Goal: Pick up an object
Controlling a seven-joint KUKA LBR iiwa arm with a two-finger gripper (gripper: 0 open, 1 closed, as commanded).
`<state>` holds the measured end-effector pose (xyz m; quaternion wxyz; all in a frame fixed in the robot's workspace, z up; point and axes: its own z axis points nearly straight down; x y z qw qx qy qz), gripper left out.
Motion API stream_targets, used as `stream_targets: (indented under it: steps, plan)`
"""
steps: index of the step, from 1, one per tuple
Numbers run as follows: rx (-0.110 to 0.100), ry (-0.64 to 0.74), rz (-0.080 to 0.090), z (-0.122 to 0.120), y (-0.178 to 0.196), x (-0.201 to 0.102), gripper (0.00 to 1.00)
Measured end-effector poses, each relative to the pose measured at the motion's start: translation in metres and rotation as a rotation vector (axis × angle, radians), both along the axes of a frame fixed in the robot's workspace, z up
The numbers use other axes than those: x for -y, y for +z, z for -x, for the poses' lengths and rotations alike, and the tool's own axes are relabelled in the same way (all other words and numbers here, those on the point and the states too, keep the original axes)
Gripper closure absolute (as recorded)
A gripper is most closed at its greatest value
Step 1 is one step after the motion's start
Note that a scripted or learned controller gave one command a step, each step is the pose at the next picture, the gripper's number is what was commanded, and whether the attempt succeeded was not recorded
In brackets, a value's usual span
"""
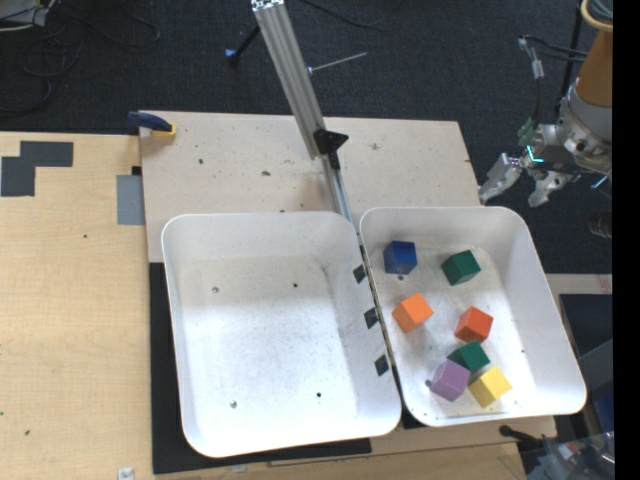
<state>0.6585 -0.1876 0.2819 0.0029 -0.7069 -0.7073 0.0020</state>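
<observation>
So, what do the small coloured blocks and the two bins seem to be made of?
The blocks, such as the orange block and the blue block, look like painted wood or foam: flat matte colour, no glare. I cannot tell which. The right bin and left bin look like smooth white moulded plastic, with rounded corners.

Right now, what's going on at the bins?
The gripper hangs above the far right corner of the right bin, with nothing visible between its jaws. All seven blocks lie in that bin: a blue block, two green ones, two orange ones, a purple block and a yellow block. Nothing has been picked up yet.
</observation>
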Motion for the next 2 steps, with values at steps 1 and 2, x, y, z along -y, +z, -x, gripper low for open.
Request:
stream_targets:
  steps: [1,2]
  plan:
    - [0.004,0.005,0.001,-0.001,0.003,-0.001,0.0]
    - [-0.001,0.003,-0.001,0.004,-0.054,-0.01,0.0]
